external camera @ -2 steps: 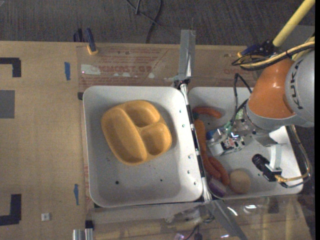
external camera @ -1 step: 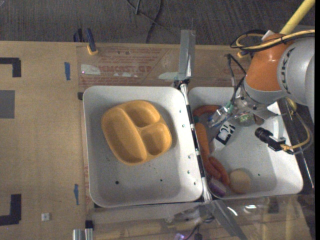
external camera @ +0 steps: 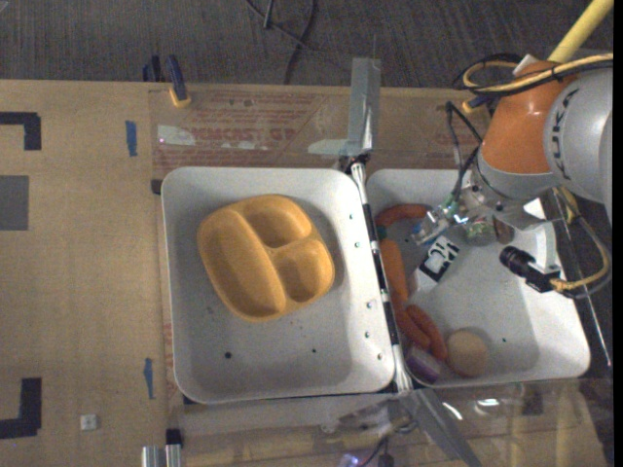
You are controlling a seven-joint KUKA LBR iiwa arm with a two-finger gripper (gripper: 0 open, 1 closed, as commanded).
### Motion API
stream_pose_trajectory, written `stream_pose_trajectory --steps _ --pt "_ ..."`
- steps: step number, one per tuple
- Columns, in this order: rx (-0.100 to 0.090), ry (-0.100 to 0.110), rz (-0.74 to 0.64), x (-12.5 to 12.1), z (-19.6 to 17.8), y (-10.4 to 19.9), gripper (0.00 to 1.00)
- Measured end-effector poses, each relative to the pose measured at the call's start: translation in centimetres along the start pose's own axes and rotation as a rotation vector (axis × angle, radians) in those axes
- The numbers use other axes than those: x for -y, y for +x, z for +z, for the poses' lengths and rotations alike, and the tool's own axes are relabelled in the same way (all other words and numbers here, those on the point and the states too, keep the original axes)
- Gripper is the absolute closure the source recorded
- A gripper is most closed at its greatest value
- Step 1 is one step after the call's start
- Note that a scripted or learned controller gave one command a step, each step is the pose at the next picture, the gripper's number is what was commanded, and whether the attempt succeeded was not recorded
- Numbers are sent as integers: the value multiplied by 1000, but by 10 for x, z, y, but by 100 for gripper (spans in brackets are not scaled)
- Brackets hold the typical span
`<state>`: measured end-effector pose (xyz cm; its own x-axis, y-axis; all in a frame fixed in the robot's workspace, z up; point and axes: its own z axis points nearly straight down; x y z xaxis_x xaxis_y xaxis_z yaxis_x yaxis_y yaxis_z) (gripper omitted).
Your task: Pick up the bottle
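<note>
While the gripper (external camera: 450,212) hangs over the right bin (external camera: 545,353), its grip state cannot be made out.

a tan bench (external camera: 78,290) bears two white bins side by side: left bin (external camera: 195,358), right bin (external camera: 545,348).

The scene is evenly and fairly brightly lit from above, with soft, short shadows. The two white bins (external camera: 185,290) are the brightest areas, close to washed out, with the left bin's rim glowing against the tan desk (external camera: 78,261). The yellow divided tray (external camera: 265,256) shows gentle shading in its hollows. The picture is slightly soft and grainy; small things in the right bin blur together, and the dark floor (external camera: 117,17) at the top is dim.
</note>
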<state>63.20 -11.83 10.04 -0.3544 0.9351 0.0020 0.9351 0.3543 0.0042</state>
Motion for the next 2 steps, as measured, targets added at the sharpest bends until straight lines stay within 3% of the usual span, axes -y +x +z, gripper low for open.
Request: stream_pose_trajectory --steps 1,2 --pt "4 -1 -23 -38 -154 70 100" --pt "4 2 -299 50 -182 13 100"
